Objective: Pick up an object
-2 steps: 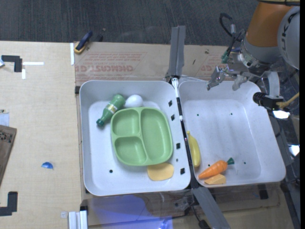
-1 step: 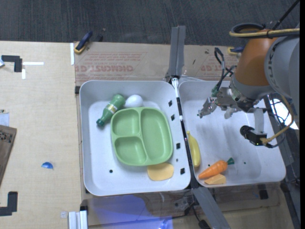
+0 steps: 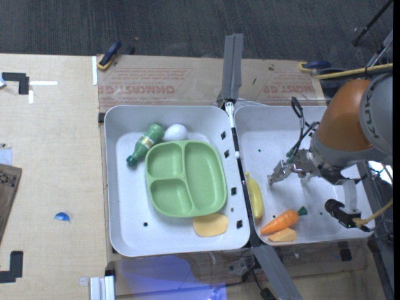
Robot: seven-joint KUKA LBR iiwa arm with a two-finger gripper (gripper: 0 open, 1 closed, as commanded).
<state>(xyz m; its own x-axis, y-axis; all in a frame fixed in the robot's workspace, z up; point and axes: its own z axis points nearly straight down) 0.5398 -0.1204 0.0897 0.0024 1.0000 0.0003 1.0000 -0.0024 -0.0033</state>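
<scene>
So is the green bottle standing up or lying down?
Lying down. The green bottle rests on its side in the left bin, beside the green tray.

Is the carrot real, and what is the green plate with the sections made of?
The carrot looks like toy plastic: even orange, smooth, with a tidy green tip. The green divided plate also looks like plastic: one flat pale green colour, rounded moulded ridges, a soft sheen. Neither can be confirmed by sight alone.

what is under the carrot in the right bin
A pale yellow-orange piece pokes out beneath the carrot, lying on the right bin's floor. How far it runs under the carrot is covered, so its full shape cannot be told.
</scene>
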